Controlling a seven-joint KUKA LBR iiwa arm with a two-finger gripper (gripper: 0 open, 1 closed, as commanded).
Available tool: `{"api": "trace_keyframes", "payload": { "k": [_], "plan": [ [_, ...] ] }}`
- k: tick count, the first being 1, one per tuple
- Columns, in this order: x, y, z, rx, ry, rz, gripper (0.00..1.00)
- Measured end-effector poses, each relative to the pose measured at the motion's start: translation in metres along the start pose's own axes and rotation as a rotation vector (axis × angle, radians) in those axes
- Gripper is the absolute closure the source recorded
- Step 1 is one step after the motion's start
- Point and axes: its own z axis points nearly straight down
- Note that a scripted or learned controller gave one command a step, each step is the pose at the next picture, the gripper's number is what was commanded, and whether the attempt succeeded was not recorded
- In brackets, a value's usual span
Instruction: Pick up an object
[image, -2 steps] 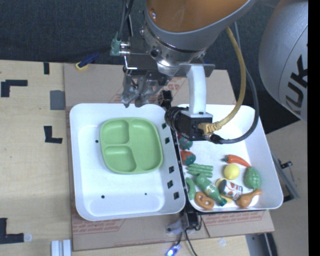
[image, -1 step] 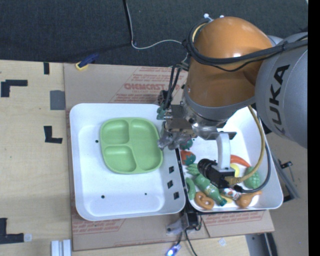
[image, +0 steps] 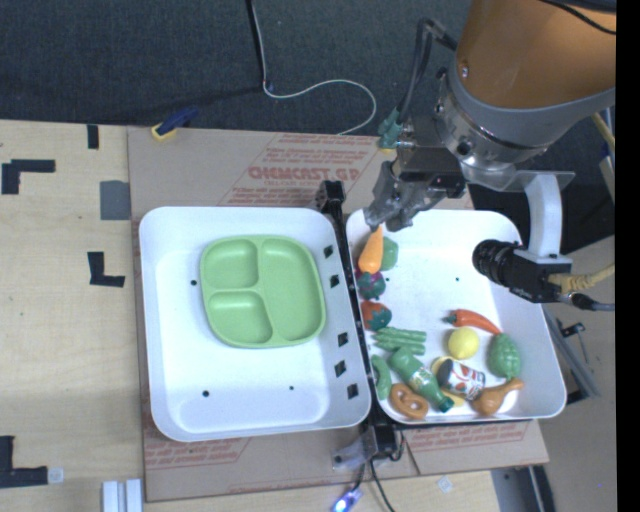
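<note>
My gripper (image: 386, 220) hangs over the far left corner of the right bin (image: 440, 250). An orange toy carrot (image: 371, 250) hangs upright from its fingertips, its top end pinched between them. Just behind the carrot lies a green toy (image: 389, 253). More play food lies in this bin: a small red and green piece (image: 374, 314), green beans (image: 401, 337), a red chili (image: 474, 320), a yellow lemon (image: 462, 343), a green vegetable (image: 505, 355), a small can (image: 465, 378), a green bottle (image: 419, 376) and a drumstick (image: 494, 397).
The left bin (image: 170, 300) holds a light green divided plate (image: 262, 290). A row of black clips (image: 345, 330) marks the wall between the bins. A black camera mount (image: 515, 268) juts over the right bin's right side. A white cable (image: 300, 90) trails behind.
</note>
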Motion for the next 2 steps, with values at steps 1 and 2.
{"api": "trace_keyframes", "payload": {
  "k": [1,2],
  "plan": [
    [0.049,0.000,-0.047,0.009,-0.001,-0.006,1.00],
    [0.099,0.005,-0.043,0.014,-0.002,-0.006,1.00]
  ]
}}
